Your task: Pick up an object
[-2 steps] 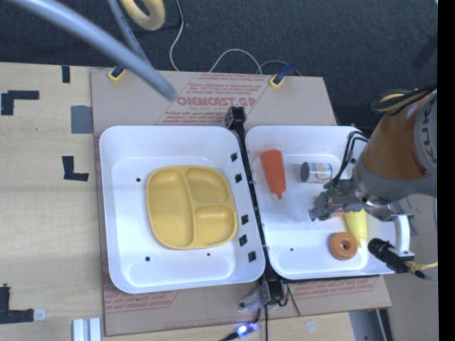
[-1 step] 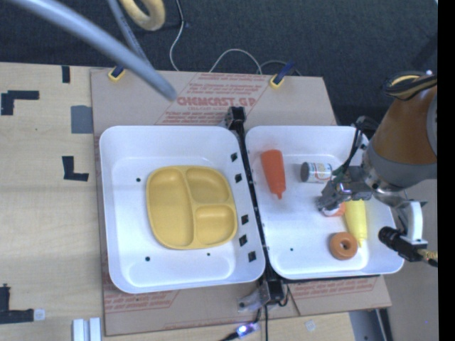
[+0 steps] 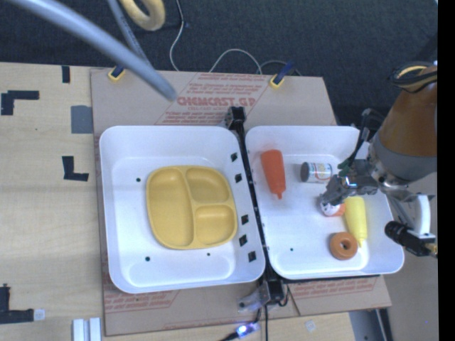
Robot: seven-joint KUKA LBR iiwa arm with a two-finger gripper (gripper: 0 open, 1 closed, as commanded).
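Observation:
The right bin [image 3: 306, 270] holds several objects. An orange-red bottle [image 3: 273, 172] lies near its left wall and a small can [image 3: 316, 170] lies on its side at the middle back. A yellow banana-shaped piece [image 3: 355, 217] lies at the right, with a brown doughnut [image 3: 344, 246] just in front of it. My gripper [image 3: 338, 190] reaches in from the right and hangs low between the can and the yellow piece. It is directly over a small white and red object [image 3: 328, 207], which it partly hides.
The left bin [image 3: 121, 190] holds a yellow divided plate [image 3: 190, 206]. A black divider strip [image 3: 245, 190] runs between the bins. The arm's orange and grey body [image 3: 409, 133] stands over the right bin's right rim. A grey pole [image 3: 85, 27] crosses the upper left.

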